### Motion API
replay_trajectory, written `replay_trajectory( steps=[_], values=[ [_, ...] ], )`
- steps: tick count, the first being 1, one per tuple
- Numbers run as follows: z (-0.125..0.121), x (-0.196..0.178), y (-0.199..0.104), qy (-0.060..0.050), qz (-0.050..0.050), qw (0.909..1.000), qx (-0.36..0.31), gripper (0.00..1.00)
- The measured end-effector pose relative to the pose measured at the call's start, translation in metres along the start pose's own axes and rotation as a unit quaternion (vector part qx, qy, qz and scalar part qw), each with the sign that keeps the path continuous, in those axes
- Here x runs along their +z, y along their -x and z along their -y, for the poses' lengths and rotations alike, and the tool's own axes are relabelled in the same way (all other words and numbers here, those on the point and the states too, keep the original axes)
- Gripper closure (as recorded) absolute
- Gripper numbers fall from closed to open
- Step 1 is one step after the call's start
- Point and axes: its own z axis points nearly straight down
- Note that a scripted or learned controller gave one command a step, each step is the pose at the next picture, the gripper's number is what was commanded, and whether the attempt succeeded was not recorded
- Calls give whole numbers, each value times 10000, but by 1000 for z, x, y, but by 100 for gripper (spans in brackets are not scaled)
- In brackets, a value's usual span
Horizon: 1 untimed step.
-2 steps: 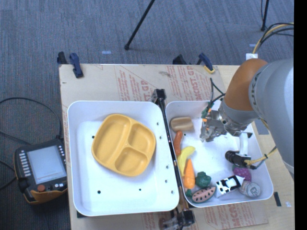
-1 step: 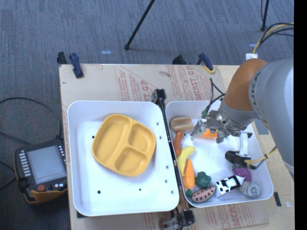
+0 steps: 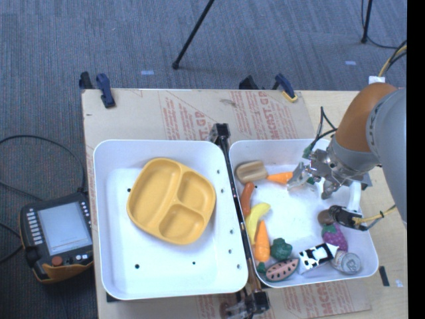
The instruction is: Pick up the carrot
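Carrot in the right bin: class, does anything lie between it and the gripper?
Nothing visible does. The carrot lies near the bin's left wall, beside the banana; bare bin floor runs between it and the gripper.

The light is bright and even, coming from above. Shadows are soft and small. The white bins (image 3: 106, 178) shine pale, a bit washed out, with no hard glare. The yellow plate (image 3: 171, 200) has a gentle shine. Small toys look a little fuzzy. The carpet (image 3: 99, 32) looks grainy.
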Motion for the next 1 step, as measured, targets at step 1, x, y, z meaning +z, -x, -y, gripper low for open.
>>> replay_trajectory(
  steps=[1],
  values=[
    [-24, 2, -21, -83, 24, 9875, 1572, 0]
  ],
)
